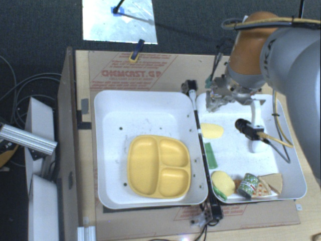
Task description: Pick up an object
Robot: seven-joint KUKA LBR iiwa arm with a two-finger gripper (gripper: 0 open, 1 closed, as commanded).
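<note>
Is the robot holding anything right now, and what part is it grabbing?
Cannot tell. The gripper hangs over the right bin's far corner, with nothing visible in it.

Dark carpet [35, 19] surrounds a cardboard-topped bench [135, 69] (cables [20, 92] trail left).

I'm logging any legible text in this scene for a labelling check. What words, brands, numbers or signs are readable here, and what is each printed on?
"CHEMCAST G P" (last letters unsure): red print on the brown cardboard sheet under the bins, behind the left bin.
Smaller red lines above and below it: too blurred to read.
Green can in the right bin: label too small to read.
</note>
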